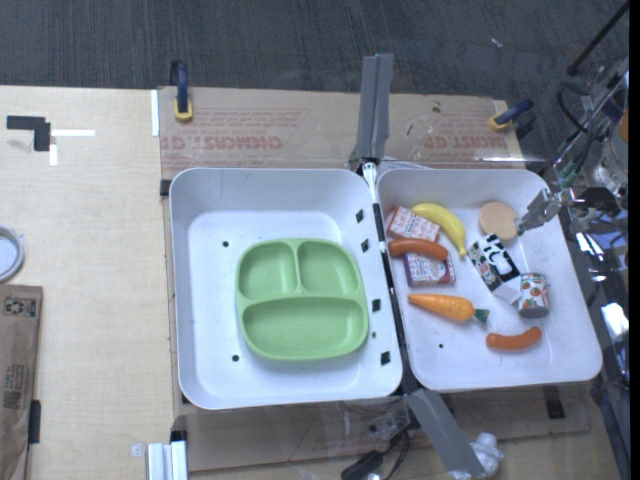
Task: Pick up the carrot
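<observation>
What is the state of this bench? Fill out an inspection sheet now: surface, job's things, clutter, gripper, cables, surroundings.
Surface: wooden bench bearing two white bins, left bin and right bin, side by side.
Job's things: carrot lying in the right bin, leafy end toward the right, untouched.
Clutter: in the right bin, banana, two sausages, small can, black-and-white carton, round tan piece, two flat packets. Green divided plate in the left bin.
Gripper: gripper above the right bin's far right corner, away from the carrot; holding nothing visible.
Cables: dark cables at upper right.
Surroundings: clamps at the far edge; tape roll at left.
</observation>
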`<state>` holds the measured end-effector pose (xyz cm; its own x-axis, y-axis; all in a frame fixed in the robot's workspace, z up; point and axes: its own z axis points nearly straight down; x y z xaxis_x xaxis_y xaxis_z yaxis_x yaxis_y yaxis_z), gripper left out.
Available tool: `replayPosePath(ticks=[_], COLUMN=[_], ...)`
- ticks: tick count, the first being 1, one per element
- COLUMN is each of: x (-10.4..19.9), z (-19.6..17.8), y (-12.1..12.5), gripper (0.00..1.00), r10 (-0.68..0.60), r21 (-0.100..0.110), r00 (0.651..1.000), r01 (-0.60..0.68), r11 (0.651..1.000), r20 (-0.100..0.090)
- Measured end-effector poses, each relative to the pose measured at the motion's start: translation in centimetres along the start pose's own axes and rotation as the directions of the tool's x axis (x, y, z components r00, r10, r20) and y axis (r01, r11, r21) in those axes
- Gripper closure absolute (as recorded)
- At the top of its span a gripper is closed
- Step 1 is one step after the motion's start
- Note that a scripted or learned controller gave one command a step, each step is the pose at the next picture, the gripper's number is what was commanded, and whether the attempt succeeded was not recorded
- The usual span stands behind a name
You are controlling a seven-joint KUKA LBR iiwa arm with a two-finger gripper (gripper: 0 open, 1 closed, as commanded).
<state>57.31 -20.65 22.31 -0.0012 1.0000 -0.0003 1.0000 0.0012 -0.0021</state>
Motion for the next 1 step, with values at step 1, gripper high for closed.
replayPosePath(ticks=[1], x=[7.81], z=[10.14], y=[-6.05], gripper=[0.00], r10=[-0.060], r21=[0.002], r00=[0.998], r01=[0.060], r11=[0.998], r20=[-0.001])
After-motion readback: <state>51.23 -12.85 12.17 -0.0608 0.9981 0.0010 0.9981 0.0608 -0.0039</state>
